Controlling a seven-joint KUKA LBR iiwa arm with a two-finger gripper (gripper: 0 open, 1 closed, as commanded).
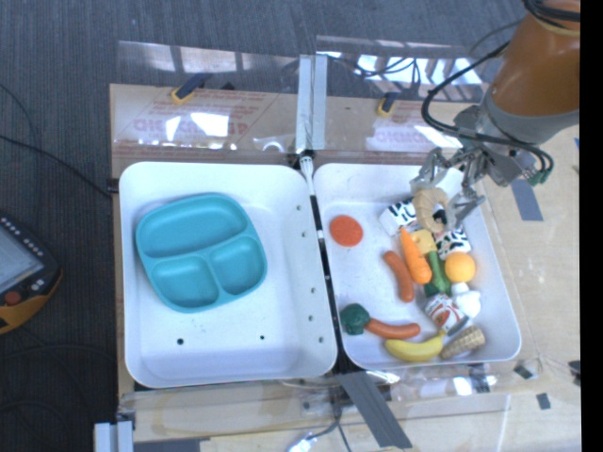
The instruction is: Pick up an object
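My gripper (450, 188) hangs over the upper right part of the right bin (363, 196), its fingers spread apart. Just under them lies a tan toy piece (432, 205), beside a black-and-white spotted toy (402, 213); I cannot tell whether the fingers touch either one. Nothing is lifted. Below these sit an orange carrot (415, 255), a sausage (399, 277), an orange ball (460, 267), a second spotted toy (455, 241) and a red-orange disc (346, 231). Near the front are a broccoli (354, 318), a red pepper (394, 329), a banana (415, 349) and a cone (464, 342).
The left bin (283, 328) holds a teal divided plate (200, 250). A raised divider (318, 243) runs between the two bins. The arm's orange band (537, 59) and black cables stand above the right bin's far right corner.
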